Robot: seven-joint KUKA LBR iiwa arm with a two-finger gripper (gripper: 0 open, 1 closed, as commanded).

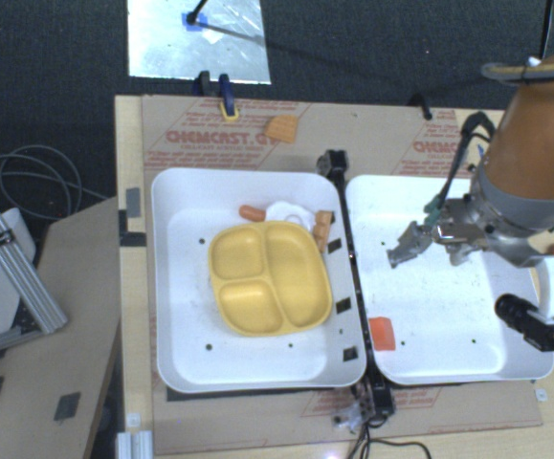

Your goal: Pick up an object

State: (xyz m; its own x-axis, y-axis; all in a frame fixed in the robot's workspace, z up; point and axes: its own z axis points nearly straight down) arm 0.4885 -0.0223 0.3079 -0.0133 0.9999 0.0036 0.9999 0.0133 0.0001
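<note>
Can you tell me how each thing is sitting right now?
Yellow tray: flat in left bin, right side up.
Hot dog: lying by tray's top edge.
Orange block: lying in right bin, untouched.
Tool: over right bin, holding nothing.

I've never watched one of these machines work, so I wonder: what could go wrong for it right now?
The end effector hangs over a bare patch of the right bin, so a grab there might catch nothing. The orange block lies tight against that bin's wall, awkward to get fingers around. The yellow plate in the left bin looks wide and flat, probably hard to pinch.
</note>
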